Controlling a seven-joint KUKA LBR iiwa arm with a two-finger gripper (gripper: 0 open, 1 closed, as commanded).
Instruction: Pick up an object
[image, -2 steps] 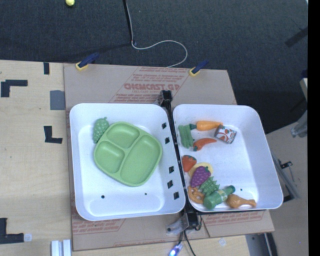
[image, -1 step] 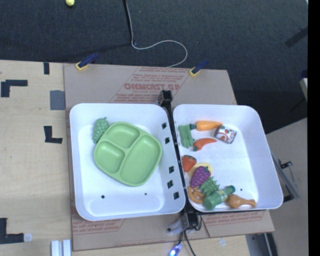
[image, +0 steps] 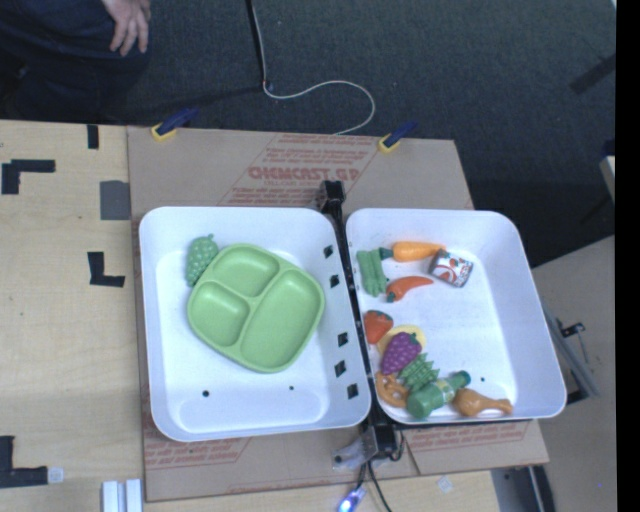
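Selection is being weighed among plastic toy foods, orange carrot (image: 416, 250) and small red-white can (image: 450, 268), in right white bin (image: 520, 300); gripper state cannot be told.

One camera overhead, apparently slanted, facing both bins (image: 160, 300) (fairly distant).

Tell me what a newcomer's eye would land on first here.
First, the big light-green plastic divided plate in the left white bin, with a small green toy grape bunch at its upper-left edge. Next, the jumble of colourful toy food along the right white bin's left side, including an orange toy carrot and purple toy grapes.
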